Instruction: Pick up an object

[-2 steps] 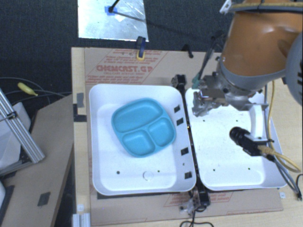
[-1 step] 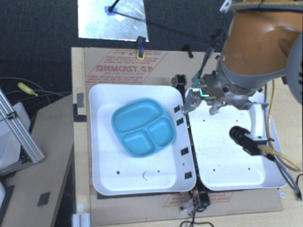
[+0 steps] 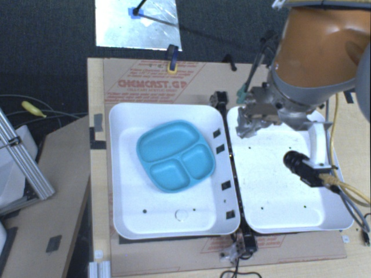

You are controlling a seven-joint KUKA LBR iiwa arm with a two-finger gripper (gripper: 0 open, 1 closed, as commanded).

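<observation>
Single fixed overhead camera, slanted down on both bins point(image 3: 174, 112).

A blue divided plate point(image 3: 175, 154) with three compartments lies in the left white bin point(image 3: 124, 213), near its middle and turned at a slant. The arm point(image 3: 322, 36), with its orange band, reaches in from the right, and its gripper point(image 3: 248, 122) sits over the upper left corner of the right white bin point(image 3: 290, 213), close to the divider between the bins. A black cylindrical part point(image 3: 301, 167) hangs over the right bin's floor.
</observation>
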